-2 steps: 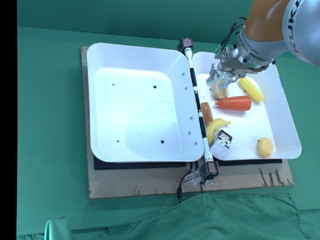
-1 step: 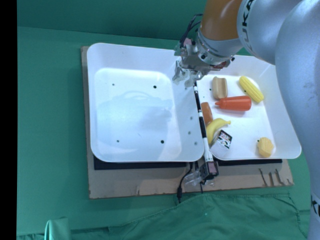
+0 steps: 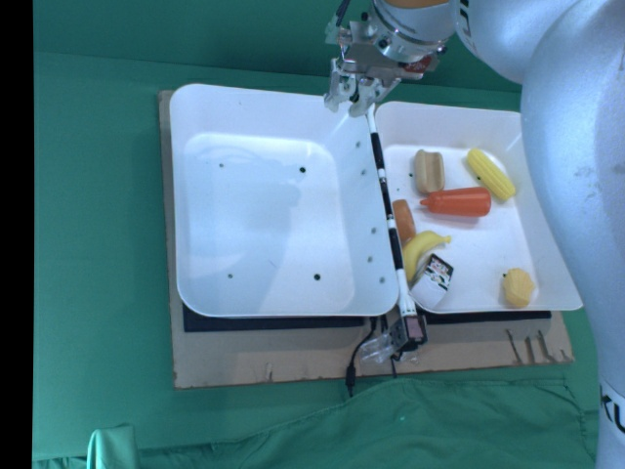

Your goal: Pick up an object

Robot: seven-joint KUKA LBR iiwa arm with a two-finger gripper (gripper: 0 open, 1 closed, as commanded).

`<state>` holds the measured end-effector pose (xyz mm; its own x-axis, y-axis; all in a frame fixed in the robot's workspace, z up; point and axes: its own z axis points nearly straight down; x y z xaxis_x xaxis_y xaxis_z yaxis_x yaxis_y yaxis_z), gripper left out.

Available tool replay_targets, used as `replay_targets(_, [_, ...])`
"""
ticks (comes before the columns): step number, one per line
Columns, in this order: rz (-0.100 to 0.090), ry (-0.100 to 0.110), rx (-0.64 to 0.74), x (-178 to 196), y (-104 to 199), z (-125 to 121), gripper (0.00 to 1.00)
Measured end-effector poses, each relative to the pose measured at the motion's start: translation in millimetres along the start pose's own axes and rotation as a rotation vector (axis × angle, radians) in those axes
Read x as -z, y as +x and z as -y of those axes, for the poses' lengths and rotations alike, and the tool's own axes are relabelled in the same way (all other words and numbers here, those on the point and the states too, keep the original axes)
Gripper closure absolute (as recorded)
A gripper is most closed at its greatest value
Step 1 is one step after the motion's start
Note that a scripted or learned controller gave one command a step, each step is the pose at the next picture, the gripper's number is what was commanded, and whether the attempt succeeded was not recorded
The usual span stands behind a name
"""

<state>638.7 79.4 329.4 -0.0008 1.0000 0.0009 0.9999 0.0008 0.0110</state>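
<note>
My gripper [image 3: 352, 98] hangs over the far rim where the two bins meet, open, with nothing between its fingers. The objects all lie in the right bin [image 3: 488, 247], nearer the camera than the gripper. They are a tan bun [image 3: 428, 170], a yellow corn cob [image 3: 489, 173], an orange carrot-like piece [image 3: 457, 202], a small orange sausage [image 3: 403, 220], a banana [image 3: 422, 249], a white box with a black label [image 3: 434, 279] and a lumpy yellow item [image 3: 517, 287].
The left bin [image 3: 200, 115] has only small dark specks on its floor. A black-and-white striped rod [image 3: 384, 191] runs along the seam between the bins. Both bins rest on a cardboard sheet [image 3: 264, 364] over green cloth. The arm fills the upper right.
</note>
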Motion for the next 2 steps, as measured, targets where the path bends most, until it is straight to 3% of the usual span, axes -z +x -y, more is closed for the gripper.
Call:
replay_targets(1, [0.003,0.007,-0.004,-9.1,-2.5,-9.6,1.00])
replay_targets(2, [-0.001,0.003,0.003,6.6,70.3,-53.9,1.00])
